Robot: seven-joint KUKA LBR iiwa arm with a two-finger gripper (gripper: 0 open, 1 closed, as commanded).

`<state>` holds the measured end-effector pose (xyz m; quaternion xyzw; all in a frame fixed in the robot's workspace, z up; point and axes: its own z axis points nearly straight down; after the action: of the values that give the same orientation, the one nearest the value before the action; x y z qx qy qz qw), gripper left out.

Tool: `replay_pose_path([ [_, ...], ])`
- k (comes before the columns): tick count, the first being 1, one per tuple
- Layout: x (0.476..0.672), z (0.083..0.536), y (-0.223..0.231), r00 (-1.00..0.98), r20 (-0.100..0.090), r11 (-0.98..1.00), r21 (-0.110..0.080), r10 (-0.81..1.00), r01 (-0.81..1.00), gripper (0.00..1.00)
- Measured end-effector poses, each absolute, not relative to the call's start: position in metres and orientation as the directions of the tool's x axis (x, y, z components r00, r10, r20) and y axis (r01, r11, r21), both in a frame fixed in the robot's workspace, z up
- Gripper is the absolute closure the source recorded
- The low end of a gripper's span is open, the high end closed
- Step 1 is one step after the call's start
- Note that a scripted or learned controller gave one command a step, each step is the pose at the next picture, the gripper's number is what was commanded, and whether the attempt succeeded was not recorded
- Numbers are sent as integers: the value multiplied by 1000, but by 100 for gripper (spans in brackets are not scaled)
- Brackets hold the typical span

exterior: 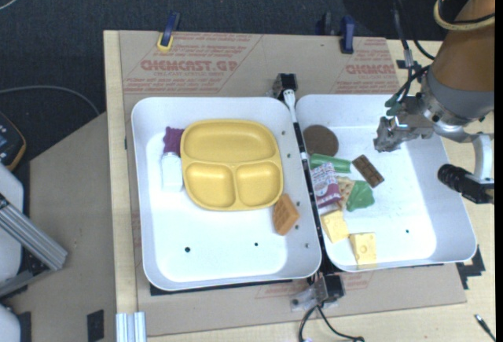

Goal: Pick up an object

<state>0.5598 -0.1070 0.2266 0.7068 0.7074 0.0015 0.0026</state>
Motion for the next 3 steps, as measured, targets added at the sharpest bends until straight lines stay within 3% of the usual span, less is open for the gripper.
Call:
replay_pose_path([
  [1, 530, 215, -65, -3, 3, 3, -5, 1000, 1000, 100],
  [2, 494, 233, -22, -4, 3, 4, -4, 1000, 1000, 100],
  [3, 492, 216, -12, -1, 1, 1, -5, 1000, 1000, 100],
])
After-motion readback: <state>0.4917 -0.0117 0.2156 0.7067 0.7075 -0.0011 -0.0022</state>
